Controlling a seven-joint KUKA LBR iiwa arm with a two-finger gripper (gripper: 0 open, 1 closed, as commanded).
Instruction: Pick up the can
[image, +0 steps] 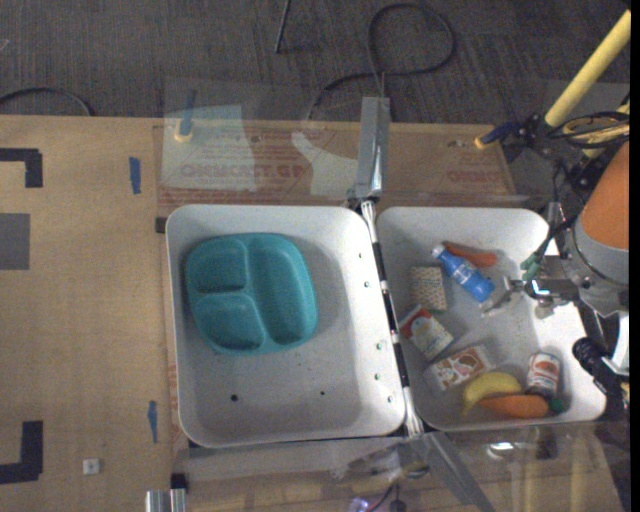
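Observation:
The can (543, 372) is small, with a red and white label. It sits near the front right corner of the right bin (500, 228), just right of a banana (488, 386). My gripper (520, 292) hangs over the right side of that bin, farther back than the can and a little to its left, close to the blue bottle (467, 275). It is apart from the can. Nothing shows held in it. The arm's orange band (610, 205) is at the right edge.
The right bin also holds an orange carrot-like piece (470, 254), a tan packet (428, 287), two small cartons (426, 331) (459, 368) and an orange item (516, 405) beside the banana. A teal divided plate (250, 291) lies in the left bin (300, 400).

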